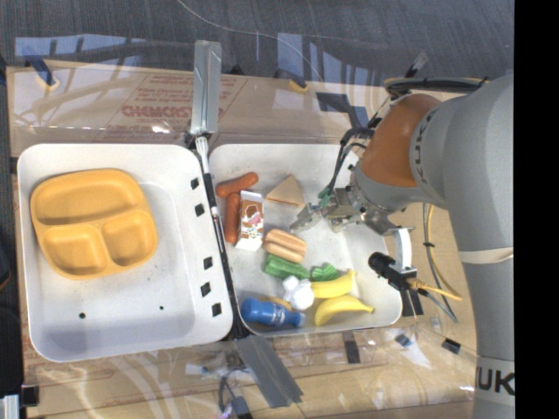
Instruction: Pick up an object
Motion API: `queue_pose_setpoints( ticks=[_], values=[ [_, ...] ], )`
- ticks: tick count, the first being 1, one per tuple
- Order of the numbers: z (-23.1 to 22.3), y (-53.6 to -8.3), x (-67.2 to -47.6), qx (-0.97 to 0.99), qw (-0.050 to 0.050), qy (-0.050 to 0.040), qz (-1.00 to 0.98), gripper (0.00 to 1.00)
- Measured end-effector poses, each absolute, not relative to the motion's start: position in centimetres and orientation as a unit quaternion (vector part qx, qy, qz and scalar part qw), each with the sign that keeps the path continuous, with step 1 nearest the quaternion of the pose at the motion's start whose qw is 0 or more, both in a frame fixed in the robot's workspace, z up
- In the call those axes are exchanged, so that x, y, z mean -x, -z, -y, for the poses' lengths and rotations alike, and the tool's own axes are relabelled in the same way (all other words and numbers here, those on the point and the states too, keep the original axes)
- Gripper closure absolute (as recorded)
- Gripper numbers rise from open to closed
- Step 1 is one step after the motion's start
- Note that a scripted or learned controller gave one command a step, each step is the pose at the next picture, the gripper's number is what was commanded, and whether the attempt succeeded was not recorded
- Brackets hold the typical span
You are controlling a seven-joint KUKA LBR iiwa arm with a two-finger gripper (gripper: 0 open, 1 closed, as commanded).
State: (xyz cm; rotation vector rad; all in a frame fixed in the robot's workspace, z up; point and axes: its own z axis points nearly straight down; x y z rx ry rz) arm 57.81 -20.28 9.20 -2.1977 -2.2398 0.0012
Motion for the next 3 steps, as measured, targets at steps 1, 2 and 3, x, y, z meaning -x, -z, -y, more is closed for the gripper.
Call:
queue_pose_setpoints(
  ticks=[1, 2, 3],
  values=[
    [14.9, -9.1, -53.9, 0.651, 0.002, -0.0003, 0.759, 0.00],
    [13.5, -9.1, -49.1, 0.655, 0.002, -0.0004, 0.756, 0.00],
    [13.6, -10.2, -49.2, 0.653, 0.002, -0.0003, 0.757, 1.00]
  ],
)
